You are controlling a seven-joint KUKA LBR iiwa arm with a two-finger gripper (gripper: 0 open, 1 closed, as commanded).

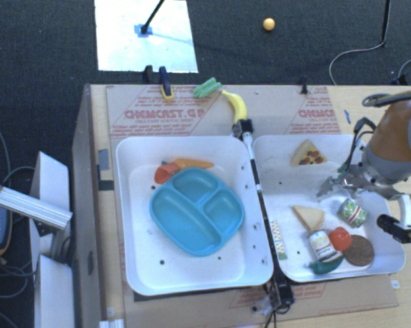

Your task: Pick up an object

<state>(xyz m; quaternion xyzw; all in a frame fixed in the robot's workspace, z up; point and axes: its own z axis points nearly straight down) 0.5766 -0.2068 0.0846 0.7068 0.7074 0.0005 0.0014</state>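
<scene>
Red letters on the brown cardboard sheet (165,114) are spelling "CHEMCAST". The grey arm's gripper (341,185) is hanging wide open over the right white bin (290,268).

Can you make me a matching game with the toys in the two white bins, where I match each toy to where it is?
Things:
1. blue divided plate
2. pizza slice
3. banana
4. brown cookie

Places:
A. on the bench above the bins, by a green toy
B. near corner of the right bin
C. middle of the left bin
D. far end of the right bin

Pairs: 1-C, 2-D, 3-A, 4-B
</scene>
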